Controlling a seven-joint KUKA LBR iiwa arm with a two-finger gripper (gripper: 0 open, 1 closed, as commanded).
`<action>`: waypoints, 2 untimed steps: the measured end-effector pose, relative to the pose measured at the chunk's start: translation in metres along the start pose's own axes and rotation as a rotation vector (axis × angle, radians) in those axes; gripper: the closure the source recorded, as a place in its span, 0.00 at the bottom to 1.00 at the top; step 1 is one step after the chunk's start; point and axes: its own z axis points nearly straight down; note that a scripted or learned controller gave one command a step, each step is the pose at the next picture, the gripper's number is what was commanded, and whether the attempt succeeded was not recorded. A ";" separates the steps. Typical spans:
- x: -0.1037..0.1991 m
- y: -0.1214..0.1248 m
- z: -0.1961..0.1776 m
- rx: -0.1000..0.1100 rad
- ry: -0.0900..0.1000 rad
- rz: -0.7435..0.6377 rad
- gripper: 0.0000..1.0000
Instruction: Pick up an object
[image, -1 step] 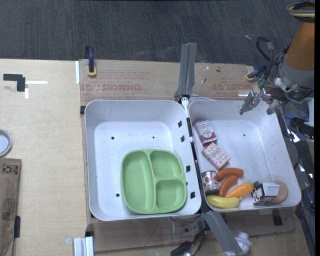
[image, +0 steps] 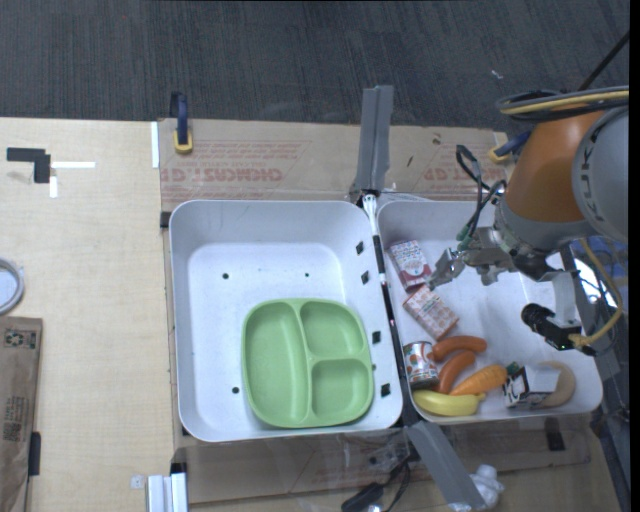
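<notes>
- Camera view: the grey two-finger gripper hangs low in the right white bin; whether its jaws stand open cannot be told.
- A small red-and-white carton lies just below the jaws, another boxed packet just left.
- The carton looks light, stiff and crushable; its long flat sides suit a gentle grip.

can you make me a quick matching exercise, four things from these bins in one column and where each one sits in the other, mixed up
Things:
1. green divided plate
2. banana
3. small can
4. gripper

Places:
A. along the near edge of the right bin
B. over the middle of the right bin, above the small boxes
C. in the left bin, toward its near side
D. in the right bin, against the wall shared with the left bin

Pairs: 1-C, 2-A, 3-D, 4-B
</notes>
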 end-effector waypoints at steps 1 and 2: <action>-0.006 -0.087 0.047 -0.001 -0.001 -0.063 0.00; -0.008 0.007 0.047 -0.002 -0.001 -0.042 0.00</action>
